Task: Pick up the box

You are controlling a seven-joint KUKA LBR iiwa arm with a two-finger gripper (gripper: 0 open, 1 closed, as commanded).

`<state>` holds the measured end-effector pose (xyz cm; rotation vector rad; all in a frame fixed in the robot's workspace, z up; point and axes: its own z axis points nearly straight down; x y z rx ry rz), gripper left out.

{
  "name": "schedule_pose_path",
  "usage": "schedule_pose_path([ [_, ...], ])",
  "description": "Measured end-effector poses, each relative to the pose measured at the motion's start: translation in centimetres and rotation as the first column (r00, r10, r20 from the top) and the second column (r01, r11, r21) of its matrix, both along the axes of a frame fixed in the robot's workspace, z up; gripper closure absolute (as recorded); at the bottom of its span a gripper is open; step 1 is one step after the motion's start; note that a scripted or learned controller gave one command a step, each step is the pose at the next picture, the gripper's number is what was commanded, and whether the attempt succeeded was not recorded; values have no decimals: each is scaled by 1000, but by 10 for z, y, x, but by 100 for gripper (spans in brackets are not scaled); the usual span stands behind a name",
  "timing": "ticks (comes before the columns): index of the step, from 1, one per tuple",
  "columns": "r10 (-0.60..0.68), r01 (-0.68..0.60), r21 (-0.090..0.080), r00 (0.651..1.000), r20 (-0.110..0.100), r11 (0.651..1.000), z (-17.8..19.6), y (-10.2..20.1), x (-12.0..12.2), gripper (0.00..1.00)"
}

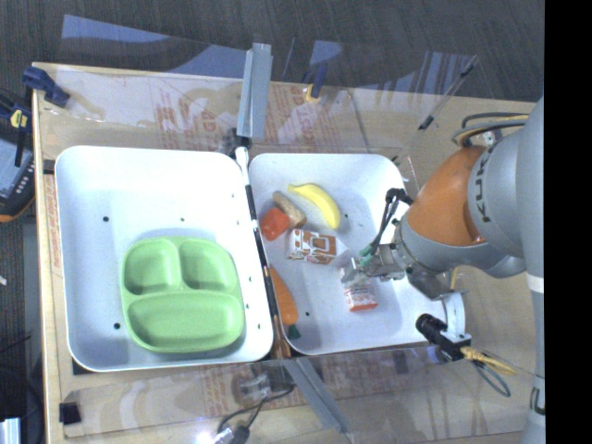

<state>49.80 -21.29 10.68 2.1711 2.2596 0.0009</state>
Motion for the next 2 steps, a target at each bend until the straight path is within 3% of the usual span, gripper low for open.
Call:
schedule_pose_path([
  [1, 1, -1, 0, 1000, 0, 1000, 0, 0, 0, 0],
  [2, 4, -4, 1, 1000, -2, 1000, 9, 1, 0, 100],
])
